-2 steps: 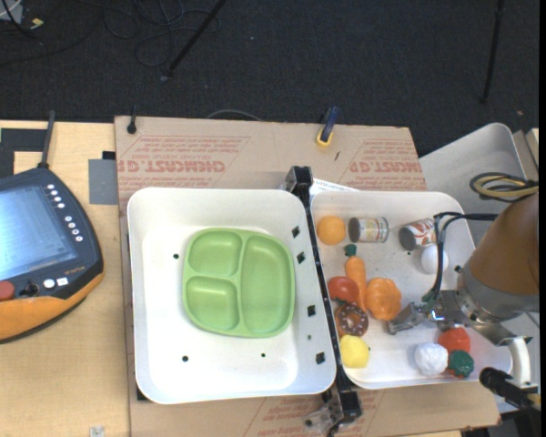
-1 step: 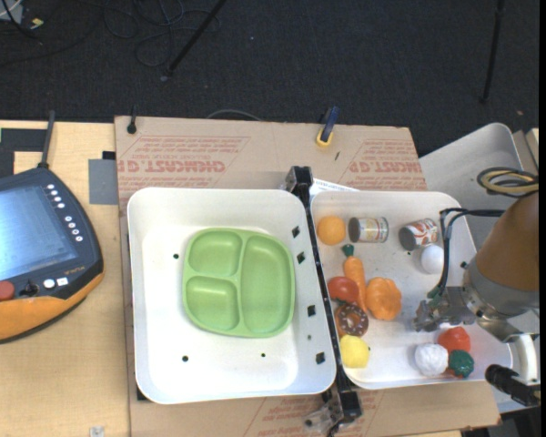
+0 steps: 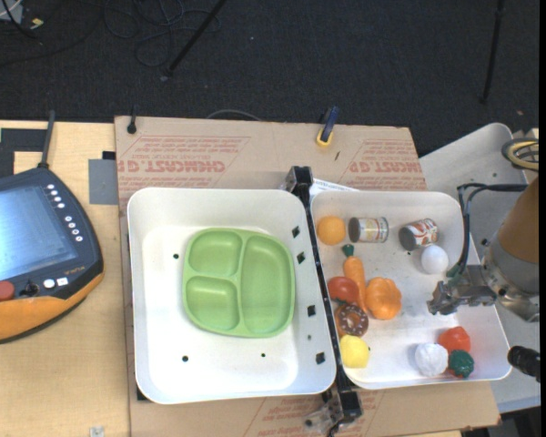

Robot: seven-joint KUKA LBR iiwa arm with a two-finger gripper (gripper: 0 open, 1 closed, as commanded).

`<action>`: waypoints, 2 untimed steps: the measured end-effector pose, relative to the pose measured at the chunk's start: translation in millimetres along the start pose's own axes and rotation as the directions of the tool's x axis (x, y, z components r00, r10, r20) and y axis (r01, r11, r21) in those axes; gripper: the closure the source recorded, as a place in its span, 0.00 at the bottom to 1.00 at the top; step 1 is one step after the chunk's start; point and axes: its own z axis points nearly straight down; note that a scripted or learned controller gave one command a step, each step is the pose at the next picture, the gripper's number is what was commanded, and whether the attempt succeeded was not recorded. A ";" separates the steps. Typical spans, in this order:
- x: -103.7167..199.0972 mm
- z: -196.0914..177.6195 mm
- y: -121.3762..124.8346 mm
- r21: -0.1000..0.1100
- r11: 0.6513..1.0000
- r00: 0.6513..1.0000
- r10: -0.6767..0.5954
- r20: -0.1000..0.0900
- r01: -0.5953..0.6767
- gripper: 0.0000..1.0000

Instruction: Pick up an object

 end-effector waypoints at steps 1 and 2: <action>-6.4 -53.9 9.3 0.000 1.000 1.000 0.000 0.000 0.000 1.00; -7.9 -67.3 9.3 0.003 1.000 1.000 -0.001 -0.001 0.001 1.00</action>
